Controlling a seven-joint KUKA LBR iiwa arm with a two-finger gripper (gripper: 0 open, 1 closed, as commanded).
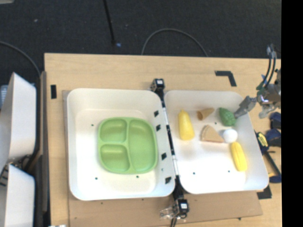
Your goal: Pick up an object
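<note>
Gripper is reaching in over the right bin's far right edge, tip sitting just beside the green piece; you cannot tell its state from this view, and nothing is showing in its hold. You are looking at six things lying in the right bin: a yellow corn standing near the divider, a small tan piece just right of it, the green piece toward the back right, a tan wedge touching a white ball, and a second yellow piece lying near the right wall. Left bin is holding a green divided plate, lying flat near its centre. Both bins are resting side by side on the wooden bench.
</note>
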